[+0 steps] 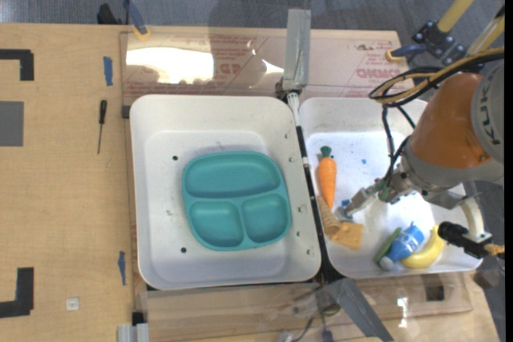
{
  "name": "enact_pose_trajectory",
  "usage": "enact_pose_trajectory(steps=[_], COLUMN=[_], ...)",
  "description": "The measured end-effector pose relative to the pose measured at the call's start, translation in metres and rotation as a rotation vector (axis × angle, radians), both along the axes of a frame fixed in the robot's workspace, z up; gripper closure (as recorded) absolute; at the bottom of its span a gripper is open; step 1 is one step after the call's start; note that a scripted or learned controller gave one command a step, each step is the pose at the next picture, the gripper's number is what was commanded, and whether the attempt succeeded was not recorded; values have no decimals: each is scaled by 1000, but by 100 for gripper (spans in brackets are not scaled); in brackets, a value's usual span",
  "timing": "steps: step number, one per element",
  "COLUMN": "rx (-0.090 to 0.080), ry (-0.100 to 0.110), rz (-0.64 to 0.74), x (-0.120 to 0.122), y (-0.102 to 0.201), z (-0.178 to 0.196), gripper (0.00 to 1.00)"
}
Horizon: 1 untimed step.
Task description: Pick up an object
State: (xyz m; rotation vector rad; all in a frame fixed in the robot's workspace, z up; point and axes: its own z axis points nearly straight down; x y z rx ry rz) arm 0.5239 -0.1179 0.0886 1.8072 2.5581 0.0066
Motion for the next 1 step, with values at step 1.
enact_pose_trajectory(steps=[1], rx=[1], ry=[1], rz=[-32], x=[-27], y=[3], z=[83], gripper=[0])
